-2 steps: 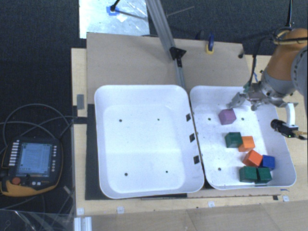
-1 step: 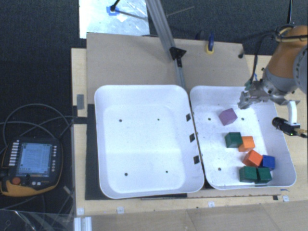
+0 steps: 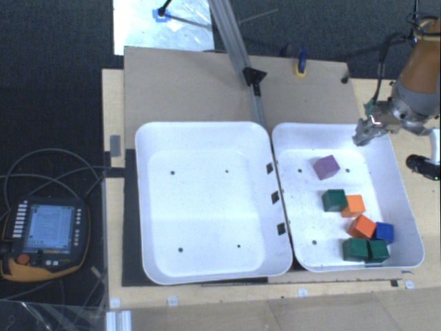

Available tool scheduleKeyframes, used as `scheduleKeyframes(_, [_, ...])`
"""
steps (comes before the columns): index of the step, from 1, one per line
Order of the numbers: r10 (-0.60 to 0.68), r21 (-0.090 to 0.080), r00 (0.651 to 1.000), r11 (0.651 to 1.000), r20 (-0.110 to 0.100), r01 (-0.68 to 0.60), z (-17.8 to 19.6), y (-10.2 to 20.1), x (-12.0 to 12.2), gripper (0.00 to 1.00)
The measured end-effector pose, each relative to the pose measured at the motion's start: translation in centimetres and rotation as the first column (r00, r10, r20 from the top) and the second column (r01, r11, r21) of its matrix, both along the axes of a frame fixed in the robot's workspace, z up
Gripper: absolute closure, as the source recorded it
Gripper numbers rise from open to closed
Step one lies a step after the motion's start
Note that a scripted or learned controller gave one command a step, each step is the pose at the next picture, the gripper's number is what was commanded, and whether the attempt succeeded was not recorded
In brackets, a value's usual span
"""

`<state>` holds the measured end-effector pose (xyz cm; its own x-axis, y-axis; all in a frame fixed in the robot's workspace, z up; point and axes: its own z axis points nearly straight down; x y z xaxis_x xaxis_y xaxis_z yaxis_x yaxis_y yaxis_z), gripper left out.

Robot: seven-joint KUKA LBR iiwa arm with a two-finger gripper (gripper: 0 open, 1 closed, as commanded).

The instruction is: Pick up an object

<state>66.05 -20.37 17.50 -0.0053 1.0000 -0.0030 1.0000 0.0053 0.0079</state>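
- The arm [image 3: 422,74] enters from the right edge, its orange band sitting up and to the right of the fingers.
- The grey wrist slants down and to the left from that band.
- The gripper [image 3: 363,134] hangs at the wrist's lower left end, small and blurred, nothing seen between its tips.

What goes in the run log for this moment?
claw over right bin far edge | nothing seen held | nearest: purple block | stage: approach
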Motion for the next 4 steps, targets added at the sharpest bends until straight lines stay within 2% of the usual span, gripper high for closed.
scheduleKeyframes(1, [0.000,0.001,1.000,1.000,0.000,0.000,4.6,0.0,0.2,1.00])
scheduleKeyframes(3, [0.004,0.005,1.000,1.000,-0.009,-0.004,3.1,9.7,-2.9,1.00])
scheduleKeyframes(4, [0.004,0.005,1.000,1.000,-0.007,-0.004,4.0,13.9,-4.1,1.00])
